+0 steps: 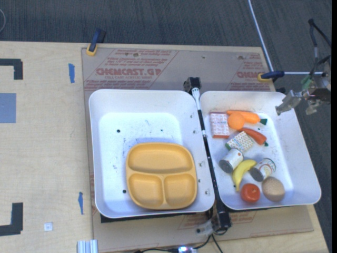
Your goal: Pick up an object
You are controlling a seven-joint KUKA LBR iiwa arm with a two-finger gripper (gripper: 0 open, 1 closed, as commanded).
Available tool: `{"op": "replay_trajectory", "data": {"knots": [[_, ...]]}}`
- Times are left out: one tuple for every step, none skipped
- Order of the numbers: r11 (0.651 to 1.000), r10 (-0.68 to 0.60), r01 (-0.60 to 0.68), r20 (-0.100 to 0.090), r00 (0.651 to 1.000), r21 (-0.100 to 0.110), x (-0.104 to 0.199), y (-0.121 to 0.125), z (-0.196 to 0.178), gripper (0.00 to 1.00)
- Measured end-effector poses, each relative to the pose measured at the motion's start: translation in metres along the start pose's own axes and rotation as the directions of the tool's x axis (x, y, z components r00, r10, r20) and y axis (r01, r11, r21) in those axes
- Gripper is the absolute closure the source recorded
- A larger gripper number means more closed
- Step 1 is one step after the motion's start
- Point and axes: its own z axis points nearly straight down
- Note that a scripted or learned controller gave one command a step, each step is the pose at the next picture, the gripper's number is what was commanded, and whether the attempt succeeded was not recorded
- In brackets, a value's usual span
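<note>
Yellow tray (161, 181) in left bin (105, 109); toy foods (245, 157) in right bin (300, 157).

Two shallow white bins side by side on a brown cardboard sheet (131, 70).
The left bin (105, 109) holds a yellow three-compartment plastic tray (160, 174) toward its front; the right bin (297, 157) holds a cluster of small toy foods, an orange carrot (243, 118) behind, a yellow banana (241, 171) and red tomato (250, 193) in front.

Glossy white plastic bins (105, 109) rest on matt brown cardboard (158, 67); the yellow tray (160, 175) looks smooth, matt plastic.
</note>
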Motion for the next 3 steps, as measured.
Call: {"op": "replay_trajectory", "data": {"knots": [[1.0, -0.001, 0.001, 0.001, 1.0, -0.006, 0.008, 0.022, 0.141, 0.0], [1.0, -0.001, 0.001, 0.001, 1.0, -0.004, 0.109, -0.004, 0.156, 0.0], [1.0, 0.0, 0.0, 0.002, 1.0, -0.007, 0.108, -0.003, 0.145, 1.0]]}}
